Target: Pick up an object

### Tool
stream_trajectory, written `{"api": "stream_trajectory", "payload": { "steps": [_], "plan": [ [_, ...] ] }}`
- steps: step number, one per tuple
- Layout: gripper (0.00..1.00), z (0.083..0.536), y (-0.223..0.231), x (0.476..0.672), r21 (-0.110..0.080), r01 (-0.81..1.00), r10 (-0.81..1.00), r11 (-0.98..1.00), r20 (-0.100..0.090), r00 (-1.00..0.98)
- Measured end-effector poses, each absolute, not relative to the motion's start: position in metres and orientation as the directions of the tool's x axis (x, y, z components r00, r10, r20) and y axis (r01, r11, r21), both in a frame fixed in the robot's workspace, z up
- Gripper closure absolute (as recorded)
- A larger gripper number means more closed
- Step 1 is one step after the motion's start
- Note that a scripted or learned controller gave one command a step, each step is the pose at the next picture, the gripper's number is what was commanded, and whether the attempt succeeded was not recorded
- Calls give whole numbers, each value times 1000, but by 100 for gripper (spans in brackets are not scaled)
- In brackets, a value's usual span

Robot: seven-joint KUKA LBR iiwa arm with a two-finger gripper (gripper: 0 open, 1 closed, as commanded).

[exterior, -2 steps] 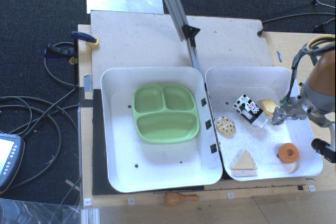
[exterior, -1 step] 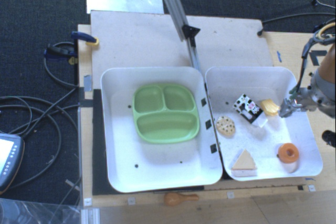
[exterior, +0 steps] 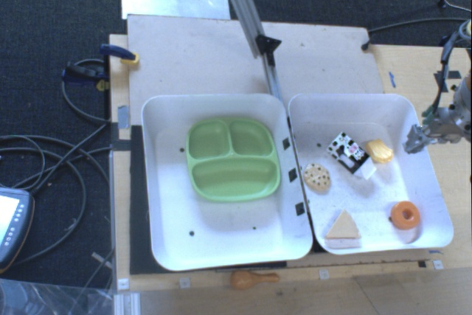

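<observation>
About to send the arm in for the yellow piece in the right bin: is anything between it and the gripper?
Nothing visible stands between them. The gripper sits at the right bin's right rim, and bare bin floor separates it from the yellow piece. The black-and-white carton lies on the yellow piece's far side, close against it.

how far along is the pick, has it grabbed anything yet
Nothing looks picked yet. The cookie, milk carton, yellow piece, sandwich wedge and orange donut all lie in the right bin. The gripper sits at that bin's right rim, nothing visible in it. Choosing, grasping and lifting remain.
</observation>
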State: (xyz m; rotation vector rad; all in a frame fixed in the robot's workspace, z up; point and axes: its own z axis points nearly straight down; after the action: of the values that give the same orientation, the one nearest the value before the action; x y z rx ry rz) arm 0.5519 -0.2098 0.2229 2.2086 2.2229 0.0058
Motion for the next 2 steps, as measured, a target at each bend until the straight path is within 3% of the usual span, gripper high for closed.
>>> {"api": "stream_trajectory", "payload": {
  "steps": [1, 2],
  "plan": [
    [100, 232, -210, 553, 4, 1000, 1000, 7, -1, -7],
    [100, 230, -147, 548, 1, 1000, 1000, 11, 2, -11]
  ]
}}
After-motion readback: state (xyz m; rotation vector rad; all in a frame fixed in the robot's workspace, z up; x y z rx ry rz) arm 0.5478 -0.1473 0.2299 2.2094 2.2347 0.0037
